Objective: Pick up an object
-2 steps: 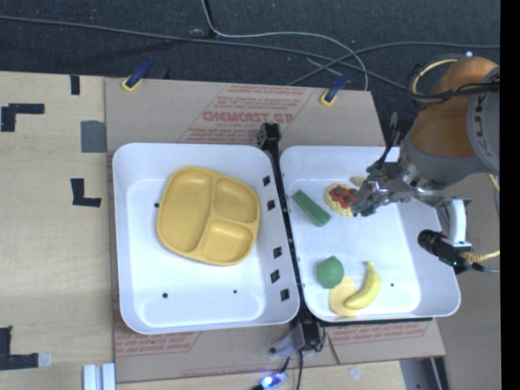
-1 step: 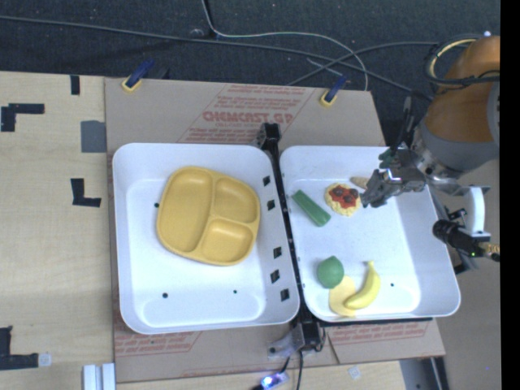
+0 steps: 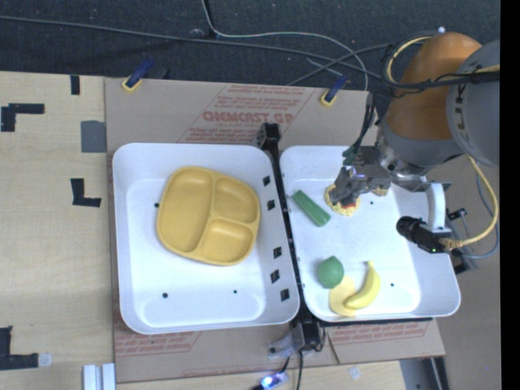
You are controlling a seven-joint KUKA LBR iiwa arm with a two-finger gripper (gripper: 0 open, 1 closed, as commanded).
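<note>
In the right bin lie a green oblong block, a green round fruit and a yellow banana. My gripper hangs over the bin's upper middle, just right of the green block. A small yellow and orange object sits right under the fingertips; whether it is held cannot be made out. The banana and round fruit lie near the bin's front, well below the gripper.
The left bin holds a yellow divided plate. A black divider runs between the two bins. Cables hang from the arm at the right. Cardboard lies under both bins.
</note>
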